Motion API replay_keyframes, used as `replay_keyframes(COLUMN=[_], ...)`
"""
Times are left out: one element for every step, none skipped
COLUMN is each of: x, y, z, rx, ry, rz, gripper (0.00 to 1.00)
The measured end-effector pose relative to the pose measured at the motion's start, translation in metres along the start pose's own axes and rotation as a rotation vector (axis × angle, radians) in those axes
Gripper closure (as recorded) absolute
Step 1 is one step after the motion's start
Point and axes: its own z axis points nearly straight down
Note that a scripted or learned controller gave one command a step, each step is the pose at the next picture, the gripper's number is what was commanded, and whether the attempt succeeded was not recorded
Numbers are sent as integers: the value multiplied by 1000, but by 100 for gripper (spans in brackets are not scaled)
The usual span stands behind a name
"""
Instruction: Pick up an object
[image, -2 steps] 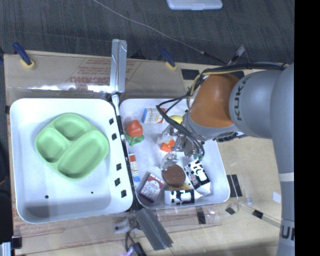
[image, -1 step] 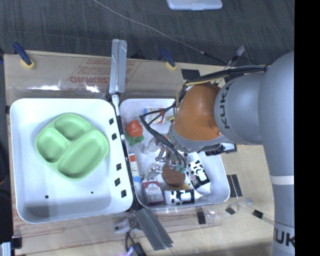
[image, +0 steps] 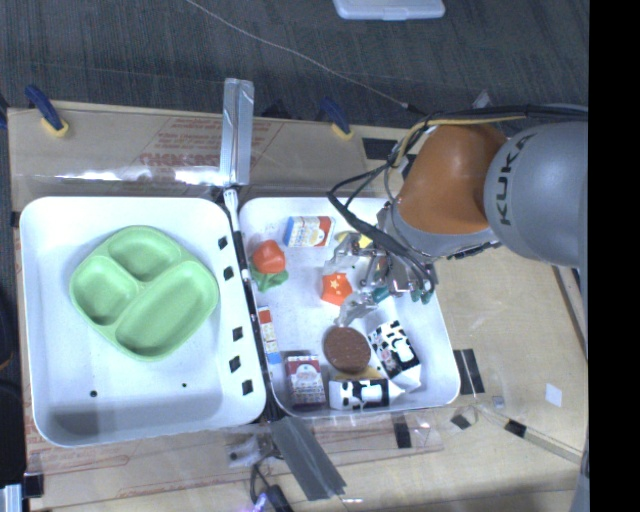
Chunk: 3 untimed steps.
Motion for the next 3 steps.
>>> replay_keyframes(x=[19, 3, 31], y=[42, 40, -39], z=[49, 47, 47], rx=[-3, -1, 0], ry=[4, -1, 1], rz=[23, 173, 151], gripper=[0, 0, 0])
